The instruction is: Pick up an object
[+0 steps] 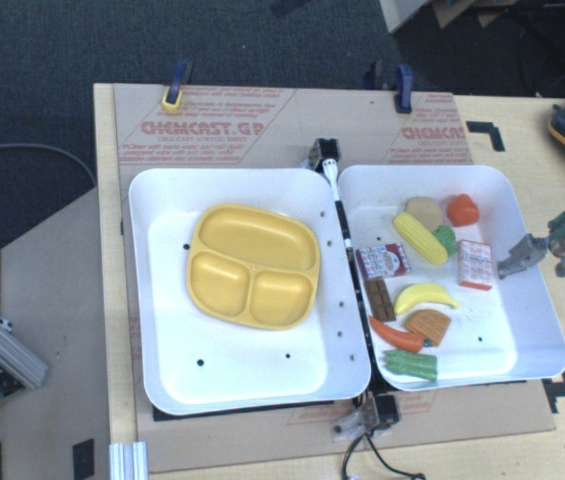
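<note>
The right white bin (492, 343) holds several toy foods: a yellow corn cob (420, 238), a red tomato (462, 209), a beige potato (424, 210), a red-and-white carton (475, 264), a banana (426, 296), a brown cookie (427, 325), an orange carrot (396, 335) and a green bean pod (409, 365). My gripper (524, 256) reaches in at the bin's right rim, a little right of the carton and apart from it. Nothing is seen in its grasp.
A yellow divided plate (252, 266) lies in the left white bin (162, 358). A snack packet (382, 262) and a brown bar (379, 298) lie by the divider between the bins. Clamps (402, 88) hold the cardboard base at the back.
</note>
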Controlling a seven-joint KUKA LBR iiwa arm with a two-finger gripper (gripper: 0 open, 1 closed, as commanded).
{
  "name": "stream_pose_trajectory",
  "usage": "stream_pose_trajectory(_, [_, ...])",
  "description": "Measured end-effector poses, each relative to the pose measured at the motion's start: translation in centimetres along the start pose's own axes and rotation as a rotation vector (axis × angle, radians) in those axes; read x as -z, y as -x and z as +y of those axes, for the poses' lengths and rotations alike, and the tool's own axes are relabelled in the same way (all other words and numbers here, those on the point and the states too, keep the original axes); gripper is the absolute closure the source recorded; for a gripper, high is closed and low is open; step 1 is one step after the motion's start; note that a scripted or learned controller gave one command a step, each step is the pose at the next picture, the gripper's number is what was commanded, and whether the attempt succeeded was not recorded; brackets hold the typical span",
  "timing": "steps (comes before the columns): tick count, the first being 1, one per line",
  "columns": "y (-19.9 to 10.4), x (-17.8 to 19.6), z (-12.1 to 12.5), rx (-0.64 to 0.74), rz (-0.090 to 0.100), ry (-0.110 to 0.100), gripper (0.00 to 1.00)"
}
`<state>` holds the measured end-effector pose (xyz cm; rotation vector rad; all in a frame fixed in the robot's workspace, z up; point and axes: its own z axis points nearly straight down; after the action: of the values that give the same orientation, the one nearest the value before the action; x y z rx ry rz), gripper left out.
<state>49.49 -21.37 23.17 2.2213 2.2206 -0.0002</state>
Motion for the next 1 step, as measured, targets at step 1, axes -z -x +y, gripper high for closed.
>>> stream_pose_trajectory(1, [-0.03, -6.27, 0.31, 0.000, 0.004, -0.008, 0.00])
